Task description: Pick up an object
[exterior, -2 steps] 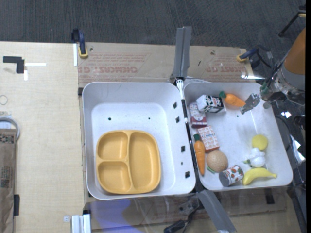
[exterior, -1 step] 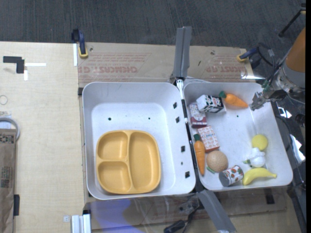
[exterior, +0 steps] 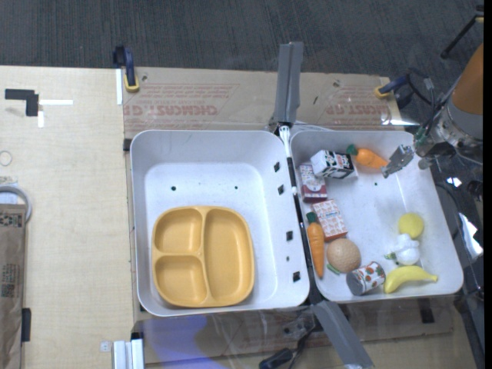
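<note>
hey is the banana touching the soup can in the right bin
Touching. The camera view shows the banana's left tip meeting the side of the can, with no white bin floor visible between them.

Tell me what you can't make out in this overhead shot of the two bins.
- Gripper, camera view: too small and blurred to tell open from shut.
- Arm: cut off by the right edge.
- Can: label too small to read.
- Small white item above the banana: too blurred to identify.
</note>
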You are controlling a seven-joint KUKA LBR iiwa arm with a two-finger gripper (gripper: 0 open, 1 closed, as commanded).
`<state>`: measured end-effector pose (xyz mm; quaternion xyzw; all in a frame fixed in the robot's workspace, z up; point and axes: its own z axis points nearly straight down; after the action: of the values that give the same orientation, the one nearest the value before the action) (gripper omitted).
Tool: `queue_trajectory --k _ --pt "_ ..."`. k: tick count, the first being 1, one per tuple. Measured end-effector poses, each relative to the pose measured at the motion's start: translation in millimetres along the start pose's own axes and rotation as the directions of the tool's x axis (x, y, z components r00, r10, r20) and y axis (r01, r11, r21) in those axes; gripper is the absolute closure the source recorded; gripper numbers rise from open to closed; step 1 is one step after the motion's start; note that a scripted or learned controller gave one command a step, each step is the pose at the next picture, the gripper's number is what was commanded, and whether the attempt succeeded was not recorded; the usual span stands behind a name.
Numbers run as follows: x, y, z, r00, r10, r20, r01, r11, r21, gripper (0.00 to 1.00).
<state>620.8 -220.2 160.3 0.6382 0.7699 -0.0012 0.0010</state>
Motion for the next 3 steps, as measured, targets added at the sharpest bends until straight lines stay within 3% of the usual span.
queue_trajectory --k 1,2,3 --pt "2 40 69 0.998 -0.055 -0.020 0.056 0.998 0.006 0.00" --pt "24 -62 25 0.999 0.036 -0.003 -0.036 0.999 0.000 0.00" --pt "-8 33 -11 0.989 0.148 -0.001 -0.148 0.989 -0.002 0.00"
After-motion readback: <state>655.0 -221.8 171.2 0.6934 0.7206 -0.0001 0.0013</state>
